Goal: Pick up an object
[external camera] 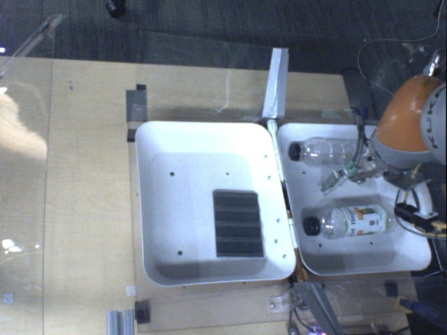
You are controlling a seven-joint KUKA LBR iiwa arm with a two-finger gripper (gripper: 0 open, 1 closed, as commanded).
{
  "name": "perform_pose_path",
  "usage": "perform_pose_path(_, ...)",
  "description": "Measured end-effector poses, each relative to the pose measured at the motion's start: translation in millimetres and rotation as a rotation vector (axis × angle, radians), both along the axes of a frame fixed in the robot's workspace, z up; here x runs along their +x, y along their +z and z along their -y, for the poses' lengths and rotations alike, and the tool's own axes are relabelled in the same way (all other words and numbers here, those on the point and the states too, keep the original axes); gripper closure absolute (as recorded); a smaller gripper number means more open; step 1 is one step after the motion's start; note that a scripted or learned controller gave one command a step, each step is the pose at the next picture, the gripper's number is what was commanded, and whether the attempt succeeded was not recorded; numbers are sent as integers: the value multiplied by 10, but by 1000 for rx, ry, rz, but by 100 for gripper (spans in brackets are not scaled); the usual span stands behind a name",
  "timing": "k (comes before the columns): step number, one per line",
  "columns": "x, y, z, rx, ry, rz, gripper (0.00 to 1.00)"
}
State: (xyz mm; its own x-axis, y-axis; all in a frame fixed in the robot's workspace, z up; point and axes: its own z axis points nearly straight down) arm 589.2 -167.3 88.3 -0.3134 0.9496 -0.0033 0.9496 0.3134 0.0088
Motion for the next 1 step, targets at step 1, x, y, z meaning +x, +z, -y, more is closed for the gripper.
perform_pose_path(1, -511, 8, 159, -3, 106, 2, 0)
